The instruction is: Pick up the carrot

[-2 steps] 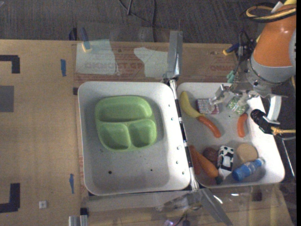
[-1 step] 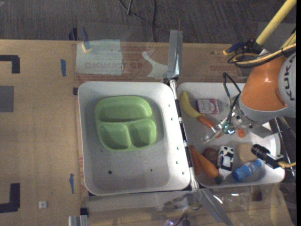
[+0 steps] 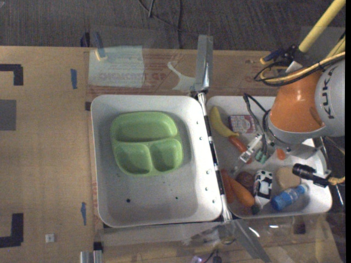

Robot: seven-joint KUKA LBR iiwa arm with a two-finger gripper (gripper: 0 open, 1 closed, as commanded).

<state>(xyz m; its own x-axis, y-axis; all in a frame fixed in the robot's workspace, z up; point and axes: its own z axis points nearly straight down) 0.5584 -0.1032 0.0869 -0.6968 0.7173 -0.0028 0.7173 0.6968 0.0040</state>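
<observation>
We see the carrot [image 3: 239,191] lying at a slant in the right bin [image 3: 321,206], close to that bin's left wall and near its front edge, with a black-and-white toy [image 3: 264,184] just beside it and a blue bottle [image 3: 288,197] further right. The gripper [image 3: 253,149] hangs above the bin's middle, apart from the carrot; how its jaws stand we cannot tell, and nothing shows between them. The banana [image 3: 221,123] and a small pink box [image 3: 242,123] crowd the back corner. The arm's orange band [image 3: 294,108] hides much of the bin's right side. The left bin [image 3: 104,196] holds a green divided tray [image 3: 147,141], with bare floor around it.
</observation>
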